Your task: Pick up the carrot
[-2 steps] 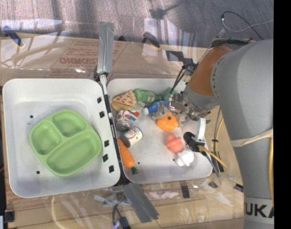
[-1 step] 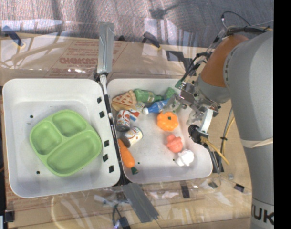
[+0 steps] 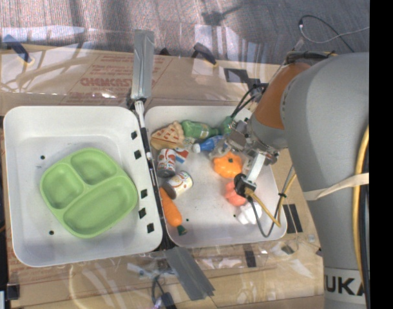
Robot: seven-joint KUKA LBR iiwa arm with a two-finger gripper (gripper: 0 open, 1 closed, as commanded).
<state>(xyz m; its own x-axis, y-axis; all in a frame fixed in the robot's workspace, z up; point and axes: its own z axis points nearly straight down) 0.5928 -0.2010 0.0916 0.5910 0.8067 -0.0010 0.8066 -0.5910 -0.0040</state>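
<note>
The grey arm (image 3: pixel 332 127) filled the right side of the bench (image 3: pixel 67 76), reaching in over the right edge of the right bin (image 3: pixel 206 214). The left bin (image 3: pixel 19 192) carried a green divided plate (image 3: pixel 88 190) in its middle.

The claw (image 3: pixel 235 143) hung over the far right part of the right bin, above or against an orange toy (image 3: pixel 227 166) and just beside a small bottle (image 3: pixel 206 145). How wide it stood could not be told, and nothing showed gripped in it. Whether it touched the orange toy was also unclear.

The carrot (image 3: pixel 170 208) lay flat along the left wall of the right bin, toward that bin's near left corner, its green end (image 3: pixel 182 227) pointing at the near edge. It was well apart from the claw, with bare bin floor between them. Two small cans (image 3: pixel 172 172) sat just beyond its far end, one close to touching it. A pink toy (image 3: pixel 235 195) lay near the right wall.

The task looked to be at the approach step, with the carrot not yet reached. The next move would probably call for crossing the bin to its left wall, turning the claw across the carrot's length, and coming down clear of the wall and the nearest can.
</note>
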